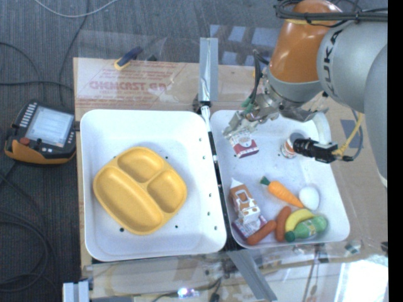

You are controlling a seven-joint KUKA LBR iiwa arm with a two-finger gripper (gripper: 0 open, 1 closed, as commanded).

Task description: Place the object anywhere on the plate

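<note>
From my remote station I see the gripper (238, 126) low in the right bin (337, 214), directly over a small red-and-white packet (245, 148), which lies just toward the near side of it; whether it is spread or closed I cannot tell; the yellow plate (140, 189) sits in the left bin (94, 244), well to the packet's left; carrot (283, 193) and egg (309, 197) lie nearer me than the packet.

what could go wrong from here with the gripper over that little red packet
The gripper hangs over the small red packet, which lies flat on the right bin's floor, so the fingers may slide off it. The yellow plate sits in the left bin, past the rims between the bins, which could snag a low carry.
</note>
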